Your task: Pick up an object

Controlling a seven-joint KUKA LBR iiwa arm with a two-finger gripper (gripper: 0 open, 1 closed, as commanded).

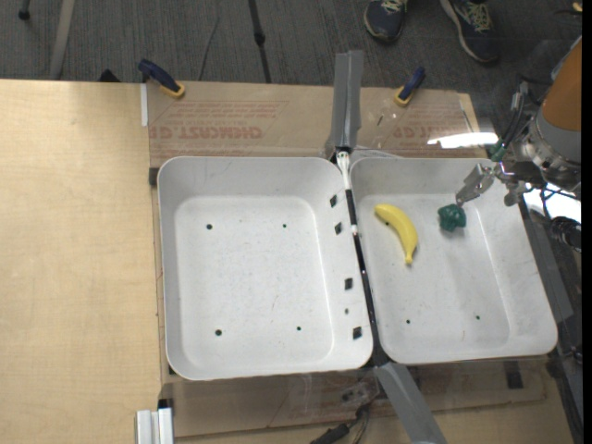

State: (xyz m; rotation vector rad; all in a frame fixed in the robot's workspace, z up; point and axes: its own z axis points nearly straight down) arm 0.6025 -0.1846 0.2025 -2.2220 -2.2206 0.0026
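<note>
Curved yellow banana [398, 230] and small dark-green lump [451, 217] — both lying in right-hand white bin [518, 326], ungrasped. Tool [490, 183] at frame right, above lump, fingers spread, empty — pick not yet done.

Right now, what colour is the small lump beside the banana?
Dark green; the small lump lies in the right bin, clearest in the camera view.

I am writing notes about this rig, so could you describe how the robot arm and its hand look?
The arm enters from the right edge: an orange band sits over a grey wrist section. Below it, the hand is metallic grey, with thin, pale finger parts that catch bright reflections. Dark cables hang near the wrist. No markings can be read at this size.
</note>
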